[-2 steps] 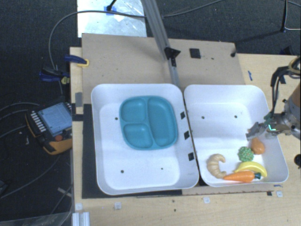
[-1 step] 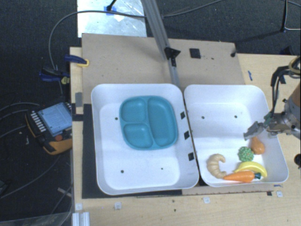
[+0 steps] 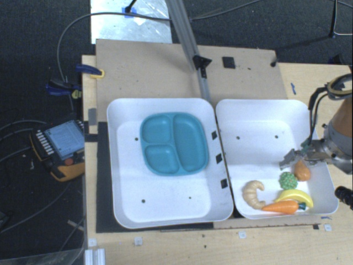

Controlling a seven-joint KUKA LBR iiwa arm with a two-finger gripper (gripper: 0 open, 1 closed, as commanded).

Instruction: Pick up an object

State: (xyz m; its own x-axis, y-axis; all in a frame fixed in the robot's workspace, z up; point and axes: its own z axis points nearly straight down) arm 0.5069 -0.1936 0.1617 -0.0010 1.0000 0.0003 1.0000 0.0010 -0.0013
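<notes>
1. Lying along the near edge of the right bin [image 3: 259, 120]: a carrot [image 3: 281, 206], orange with a green end, pointing left.
2. Resting just behind the carrot and touching it: a yellow banana [image 3: 298, 196].
3. Curling at the left of the carrot: a tan croissant [image 3: 253, 193], its tip touching the carrot's point.
4. Sitting just behind the banana: a green broccoli [image 3: 287, 179].
5. Sitting at the right of the broccoli, just beside it: a small orange fruit [image 3: 302, 171].
6. Hovering over the orange fruit, reaching in from the right: the gripper [image 3: 298, 158]. Finger tips blurring against the bin wall; cannot tell whether released or clenched, nor whether touching the fruit.
7. Lying in the left bin [image 3: 127, 203], toward its far half: a teal plate [image 3: 174, 143] with three compartments, nothing in them.
8. Crossing the brown board [image 3: 143, 65] behind the bins: a grey pole [image 3: 185, 29], slanting down to the gap between both bins.
</notes>
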